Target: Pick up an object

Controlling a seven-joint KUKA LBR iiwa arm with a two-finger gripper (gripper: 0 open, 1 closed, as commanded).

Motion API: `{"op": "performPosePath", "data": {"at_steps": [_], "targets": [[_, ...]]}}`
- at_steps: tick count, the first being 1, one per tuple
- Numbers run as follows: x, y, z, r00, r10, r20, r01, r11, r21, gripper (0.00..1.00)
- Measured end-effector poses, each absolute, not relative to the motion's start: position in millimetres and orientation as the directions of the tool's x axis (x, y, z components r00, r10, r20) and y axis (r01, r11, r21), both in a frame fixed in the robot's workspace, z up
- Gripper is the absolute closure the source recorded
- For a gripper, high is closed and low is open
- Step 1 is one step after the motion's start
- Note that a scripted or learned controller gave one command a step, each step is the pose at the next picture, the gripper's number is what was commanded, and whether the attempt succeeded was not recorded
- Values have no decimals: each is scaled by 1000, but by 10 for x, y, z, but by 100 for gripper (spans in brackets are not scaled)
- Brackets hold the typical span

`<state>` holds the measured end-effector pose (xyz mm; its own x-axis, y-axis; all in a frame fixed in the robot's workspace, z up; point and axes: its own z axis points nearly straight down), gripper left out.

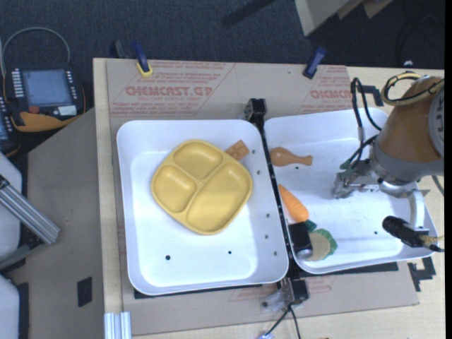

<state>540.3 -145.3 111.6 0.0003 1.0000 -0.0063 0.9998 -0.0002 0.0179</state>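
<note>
**Claw low in right bin, no object seen in its grasp**

The metal two-finger claw [351, 183] is sitting low over the floor of the right shallow white bin [339, 129], near that bin's middle, at the end of the grey arm with the orange band [413, 129] that is reaching in from the right. How wide the claw is standing cannot be told from this angle, and nothing is showing in its grasp.

Working outward, the candidate objects are lying to the claw's left, along the divider side of the same bin. An orange carrot-shaped toy [292, 203] is lying near the claw, apart from it. A tan wooden spoon-shaped piece [288, 157] is lying further up. A black block [299, 237] and a round green-and-tan piece [323, 244] are resting together in the lower left corner of that bin.

In the left shallow white bin [141, 210], a yellow three-compartment plastic plate [201, 186] is lying flat, with a small brown block [236, 149] touching its upper right edge. Both bins are sitting on the cardboard-covered tabletop [106, 119].

Assessment: the pick appears not yet done. Every object is resting in a bin; closing on one and lifting it are remaining.
</note>
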Motion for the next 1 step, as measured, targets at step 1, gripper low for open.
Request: {"op": "performPosePath", "data": {"at_steps": [1], "targets": [[5410, -1380, 1574, -2, 1000, -2, 1000, 2, 6, 100]]}}
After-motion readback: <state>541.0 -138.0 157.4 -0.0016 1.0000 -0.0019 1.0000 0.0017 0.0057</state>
